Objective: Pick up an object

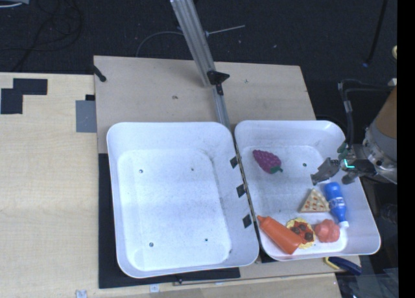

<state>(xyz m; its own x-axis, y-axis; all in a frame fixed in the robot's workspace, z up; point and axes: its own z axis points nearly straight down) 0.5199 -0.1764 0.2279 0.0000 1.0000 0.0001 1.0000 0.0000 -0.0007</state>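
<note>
Your gripper (332, 170) sits over the right bin's (295, 131) right side, and you cannot tell from this view how its fingers stand. Nothing shows between them. Just below it lies the blue bottle (335, 201), with the pizza slice (315, 201) touching the bottle's left side. Farther toward the bin's near edge you have the orange carrot (279, 234), a small yellow piece (301, 230) and a red fruit (327, 230). The purple grapes (266, 160) lie well apart, to the gripper's left.

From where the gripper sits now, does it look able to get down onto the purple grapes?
Probably yes. The grapes lie alone on bare floor in the right bin, apart from the other toys, and the gripper hovers in that bin with nothing between them.
</note>
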